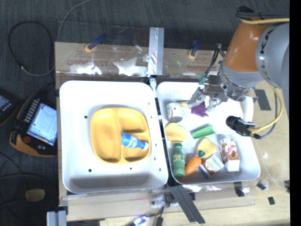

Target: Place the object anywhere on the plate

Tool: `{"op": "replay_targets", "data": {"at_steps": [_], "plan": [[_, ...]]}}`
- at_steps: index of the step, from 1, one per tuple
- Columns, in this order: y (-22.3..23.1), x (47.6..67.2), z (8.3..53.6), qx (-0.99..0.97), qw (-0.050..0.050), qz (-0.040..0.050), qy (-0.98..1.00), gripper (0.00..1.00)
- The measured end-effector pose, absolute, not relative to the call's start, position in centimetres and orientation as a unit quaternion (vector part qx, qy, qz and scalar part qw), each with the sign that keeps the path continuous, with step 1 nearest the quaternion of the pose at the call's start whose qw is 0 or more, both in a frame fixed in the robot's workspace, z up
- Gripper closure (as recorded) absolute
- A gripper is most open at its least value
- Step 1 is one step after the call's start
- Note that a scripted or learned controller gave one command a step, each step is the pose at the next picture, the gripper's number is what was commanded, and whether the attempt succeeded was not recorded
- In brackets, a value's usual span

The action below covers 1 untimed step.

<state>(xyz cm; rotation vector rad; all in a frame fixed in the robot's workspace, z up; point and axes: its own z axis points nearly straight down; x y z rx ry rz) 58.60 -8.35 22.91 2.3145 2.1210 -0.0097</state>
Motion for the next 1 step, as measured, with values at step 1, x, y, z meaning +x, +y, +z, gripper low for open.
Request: {"op": "replay_targets", "data": {"at_steps": [1], "plan": [[-8.35, 58.6, 22.91, 0.737, 0.001, -0.003, 0.676, 0.0]]}}
